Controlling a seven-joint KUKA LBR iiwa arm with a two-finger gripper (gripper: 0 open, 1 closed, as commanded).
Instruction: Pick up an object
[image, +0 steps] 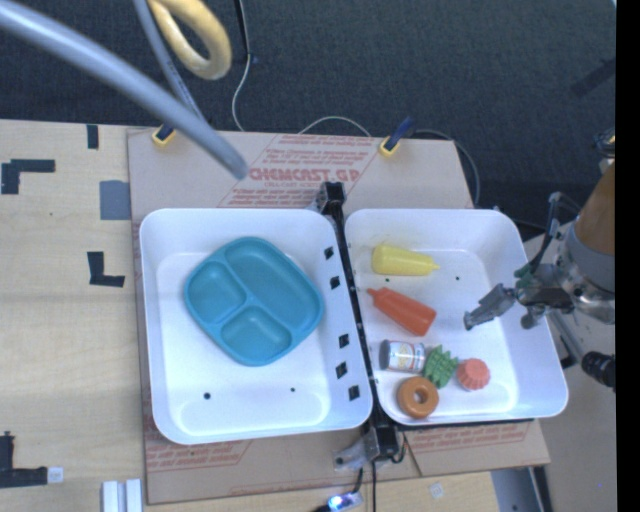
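The two-finger gripper (497, 303) hangs over the right side of the right shallow white bin (500, 232), reaching in from the bench edge. Its dark fingers (484, 308) stand apart, and nothing is seen between them, so it holds no thing. The step in hand seems to be the approach: the arm is over the bin, but it has not yet settled on one object.

The possible objects all lie in the right bin, to the left of and below the gripper. A yellow plastic piece shaped like a squash (402, 261) lies near the top, and an orange-red plastic carrot (402, 310) lies just below it, tilted. Lower down there is a small jar with a metal-coloured lid (401, 355), lying on its side and touching a green leafy toy (440, 365). Beside them are a small round red toy (474, 375) and an orange ring like a doughnut (417, 397). The left bin (160, 300) holds a blue divided plastic plate (254, 299).

For the next move the gripper probably needs to travel left toward one object and go down over it with the fingers on both sides. The carrot looks the easiest, because it is near and lies apart from the others; the jar and the green toy are crowded together.
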